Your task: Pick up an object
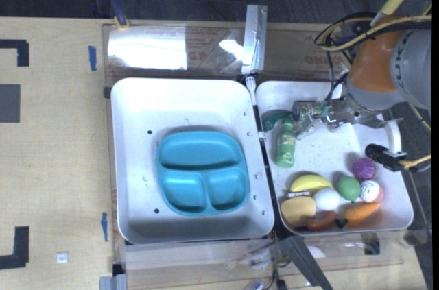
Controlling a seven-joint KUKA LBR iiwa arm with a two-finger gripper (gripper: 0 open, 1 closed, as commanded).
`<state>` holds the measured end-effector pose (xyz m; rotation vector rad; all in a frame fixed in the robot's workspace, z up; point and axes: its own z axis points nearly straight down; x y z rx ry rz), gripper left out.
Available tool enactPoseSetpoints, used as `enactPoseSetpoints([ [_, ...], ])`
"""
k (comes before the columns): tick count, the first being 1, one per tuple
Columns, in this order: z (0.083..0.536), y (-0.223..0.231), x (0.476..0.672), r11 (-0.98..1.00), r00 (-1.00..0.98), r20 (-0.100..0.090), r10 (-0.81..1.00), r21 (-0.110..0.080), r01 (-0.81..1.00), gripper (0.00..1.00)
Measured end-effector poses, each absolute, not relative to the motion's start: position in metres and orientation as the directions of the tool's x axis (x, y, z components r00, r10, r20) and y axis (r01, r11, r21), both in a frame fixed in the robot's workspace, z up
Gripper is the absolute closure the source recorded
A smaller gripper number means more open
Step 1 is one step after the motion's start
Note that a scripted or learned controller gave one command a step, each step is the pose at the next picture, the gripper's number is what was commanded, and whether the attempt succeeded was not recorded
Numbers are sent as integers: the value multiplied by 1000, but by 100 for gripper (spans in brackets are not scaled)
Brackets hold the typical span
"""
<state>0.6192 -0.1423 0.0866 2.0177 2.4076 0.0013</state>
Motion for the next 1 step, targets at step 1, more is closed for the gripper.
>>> enactPoseSetpoints([
  [1, 84, -156, 659, 207, -206, 19, 978, -38, 978, 0],
])
